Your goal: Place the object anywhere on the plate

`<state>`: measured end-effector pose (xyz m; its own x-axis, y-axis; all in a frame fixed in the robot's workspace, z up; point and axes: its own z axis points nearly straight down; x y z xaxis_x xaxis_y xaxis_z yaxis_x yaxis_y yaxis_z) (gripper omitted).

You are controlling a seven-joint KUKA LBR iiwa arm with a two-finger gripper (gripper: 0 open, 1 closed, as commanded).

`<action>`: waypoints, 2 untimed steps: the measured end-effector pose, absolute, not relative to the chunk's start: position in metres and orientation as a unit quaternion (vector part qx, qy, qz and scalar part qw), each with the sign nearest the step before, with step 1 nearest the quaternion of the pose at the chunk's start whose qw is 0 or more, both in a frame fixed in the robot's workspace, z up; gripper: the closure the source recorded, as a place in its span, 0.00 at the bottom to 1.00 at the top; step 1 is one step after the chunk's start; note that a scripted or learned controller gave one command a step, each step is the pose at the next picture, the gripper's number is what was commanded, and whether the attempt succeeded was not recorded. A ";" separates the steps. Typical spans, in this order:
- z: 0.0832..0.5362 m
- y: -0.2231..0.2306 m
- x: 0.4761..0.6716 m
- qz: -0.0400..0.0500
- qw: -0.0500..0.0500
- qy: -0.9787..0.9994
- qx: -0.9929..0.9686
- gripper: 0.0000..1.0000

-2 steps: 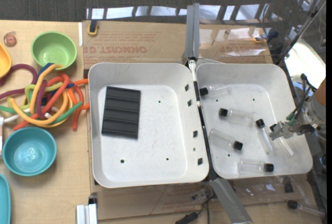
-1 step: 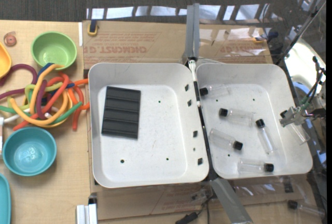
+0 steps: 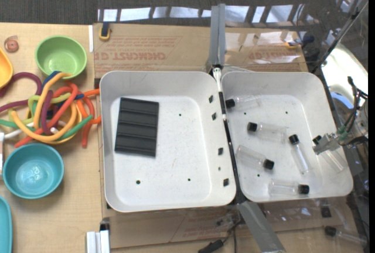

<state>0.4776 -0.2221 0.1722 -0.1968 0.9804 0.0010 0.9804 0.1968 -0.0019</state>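
Note:
A black ribbed rectangular plate lies flat in the left part of the left bin. Several clear vials with black caps lie scattered in the right bin: one at the upper left, one in the middle, one further right. My gripper comes in low over the right bin's right rim, small and partly cut off. A clear vial lies just below it, touching or very close; I cannot tell which.
More vials lie at the lower middle and near the front wall of the right bin. Left of the bins sit a green bowl, a teal bowl and tangled coloured tubes. Cables hang at the right.

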 end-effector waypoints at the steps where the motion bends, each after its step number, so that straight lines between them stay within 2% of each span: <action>1: 0.195 -0.222 0.510 0.001 0.000 -0.745 -0.667 1.00; 2: 0.169 -0.222 0.477 0.000 0.001 -0.779 -0.627 1.00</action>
<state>0.4773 -0.2222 0.1692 -0.2132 0.9770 0.0007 0.9770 0.2132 -0.0018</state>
